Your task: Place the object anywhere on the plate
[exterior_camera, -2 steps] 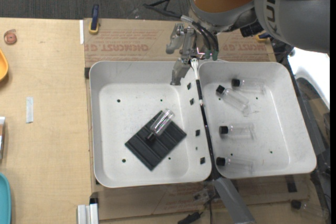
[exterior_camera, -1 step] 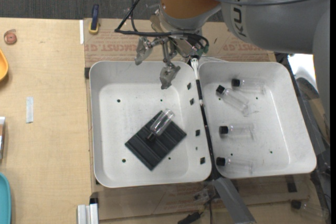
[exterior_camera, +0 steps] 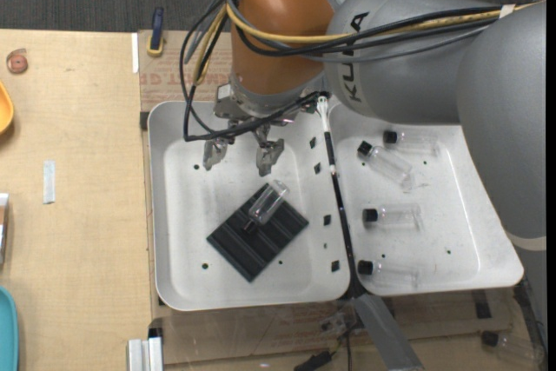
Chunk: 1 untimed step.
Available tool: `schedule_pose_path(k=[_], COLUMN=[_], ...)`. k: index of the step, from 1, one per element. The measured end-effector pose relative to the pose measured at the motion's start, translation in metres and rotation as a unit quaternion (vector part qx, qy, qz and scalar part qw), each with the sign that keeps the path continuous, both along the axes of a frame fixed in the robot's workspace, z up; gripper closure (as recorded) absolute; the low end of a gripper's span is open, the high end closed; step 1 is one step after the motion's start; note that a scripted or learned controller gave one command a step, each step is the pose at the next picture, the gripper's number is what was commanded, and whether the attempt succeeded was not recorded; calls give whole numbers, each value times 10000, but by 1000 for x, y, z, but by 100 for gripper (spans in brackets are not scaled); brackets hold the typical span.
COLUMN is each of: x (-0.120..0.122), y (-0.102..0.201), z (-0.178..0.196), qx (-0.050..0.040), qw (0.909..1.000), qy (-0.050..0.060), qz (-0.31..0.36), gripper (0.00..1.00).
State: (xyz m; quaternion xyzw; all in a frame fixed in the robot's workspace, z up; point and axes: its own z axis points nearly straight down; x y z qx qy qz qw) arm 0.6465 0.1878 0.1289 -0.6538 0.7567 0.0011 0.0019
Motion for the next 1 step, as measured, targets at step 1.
schedule_pose_path(k=[1], x=[13], y=[23], z=[-36], qx=[3], qw=[9571], qy=[-15], qz=[2897], gripper=[0])
